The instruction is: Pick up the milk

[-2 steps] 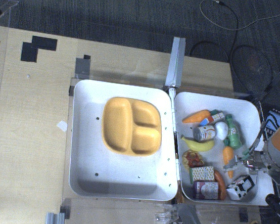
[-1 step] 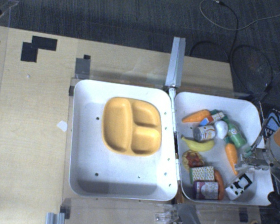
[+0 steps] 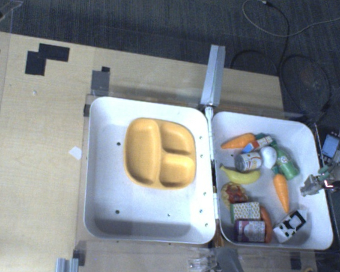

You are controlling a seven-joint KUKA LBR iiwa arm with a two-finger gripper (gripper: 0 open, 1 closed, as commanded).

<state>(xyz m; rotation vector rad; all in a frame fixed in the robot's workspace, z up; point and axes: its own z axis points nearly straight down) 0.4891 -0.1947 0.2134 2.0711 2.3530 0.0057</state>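
Observation:
The milk (image 3: 289,226) is a small white carton with black patches. It lies tilted in the front right corner of the right bin (image 3: 320,142). My gripper (image 3: 313,185) hangs over the bin's right rim, up and to the right of the carton and apart from it. Nothing shows in its grasp.
The right bin also holds two carrots (image 3: 239,141) (image 3: 281,192), a banana (image 3: 240,175), a can (image 3: 250,162), a green bottle (image 3: 286,165), a white egg-like thing (image 3: 268,155) and small boxes (image 3: 246,211). The left bin (image 3: 99,173) holds a yellow divided plate (image 3: 159,153).

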